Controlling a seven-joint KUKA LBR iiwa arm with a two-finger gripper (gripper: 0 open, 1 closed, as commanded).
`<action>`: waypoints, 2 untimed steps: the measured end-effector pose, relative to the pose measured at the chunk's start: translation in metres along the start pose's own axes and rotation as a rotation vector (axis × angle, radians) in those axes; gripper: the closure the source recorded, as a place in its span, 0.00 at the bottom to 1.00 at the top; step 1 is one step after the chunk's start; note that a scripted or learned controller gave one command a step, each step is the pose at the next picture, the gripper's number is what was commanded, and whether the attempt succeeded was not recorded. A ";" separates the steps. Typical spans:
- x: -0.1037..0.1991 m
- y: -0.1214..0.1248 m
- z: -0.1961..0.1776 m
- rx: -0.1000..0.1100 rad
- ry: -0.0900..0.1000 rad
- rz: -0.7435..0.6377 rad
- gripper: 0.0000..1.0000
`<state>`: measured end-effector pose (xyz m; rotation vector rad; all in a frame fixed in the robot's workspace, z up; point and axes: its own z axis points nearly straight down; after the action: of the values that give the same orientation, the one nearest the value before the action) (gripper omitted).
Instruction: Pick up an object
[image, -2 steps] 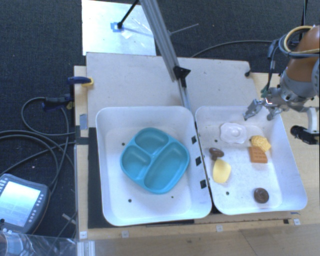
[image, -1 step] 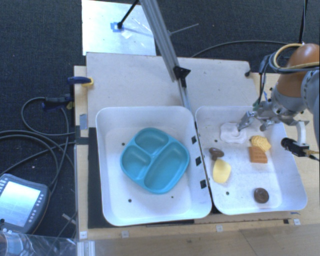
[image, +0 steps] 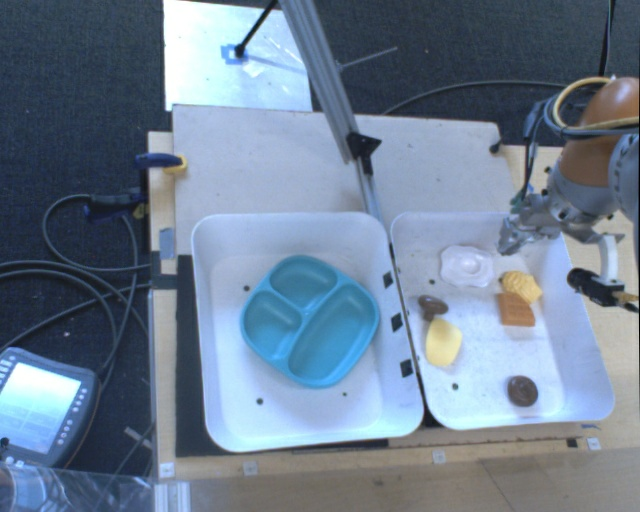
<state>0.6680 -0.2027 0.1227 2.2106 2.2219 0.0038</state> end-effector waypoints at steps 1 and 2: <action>0.000 0.002 -0.066 -0.003 0.001 0.000 1.00; -0.001 0.004 -0.122 -0.003 0.001 -0.002 1.00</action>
<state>0.6712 -0.2029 0.2448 2.2068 2.2235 0.0076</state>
